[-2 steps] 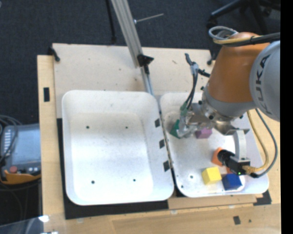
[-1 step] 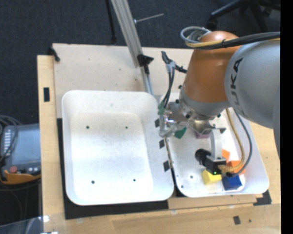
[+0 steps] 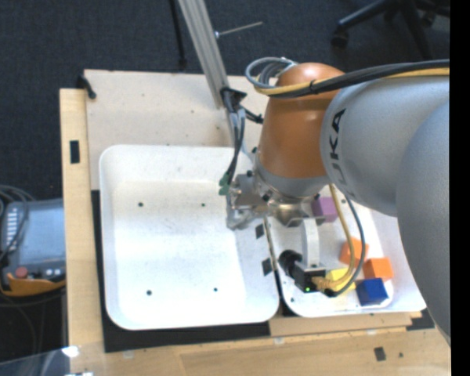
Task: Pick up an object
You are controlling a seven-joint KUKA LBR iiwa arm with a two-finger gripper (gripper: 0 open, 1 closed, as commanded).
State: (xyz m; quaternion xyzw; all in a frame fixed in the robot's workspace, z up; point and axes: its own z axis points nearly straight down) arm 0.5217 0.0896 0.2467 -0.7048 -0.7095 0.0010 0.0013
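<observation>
All the candidates lie in the right bin (image 3: 341, 307). A blue block (image 3: 372, 291) sits at the near edge, with an orange block (image 3: 380, 268) just behind it. A second orange piece (image 3: 351, 251) lies just beside that one, and a purple block (image 3: 326, 206) is further back, partly tucked under the wrist. The gripper (image 3: 241, 208) hangs low at the seam between the two bins, over the right edge of the left bin (image 3: 141, 233). It is near the purple block and well apart from the blue and orange ones. Open or closed? I cannot tell, because the bulky arm (image 3: 313, 131) with its orange band covers it from above. Both bins rest on the wooden bench (image 3: 74, 210), and a slanted aluminium rail (image 3: 200, 37) rises behind them.
</observation>
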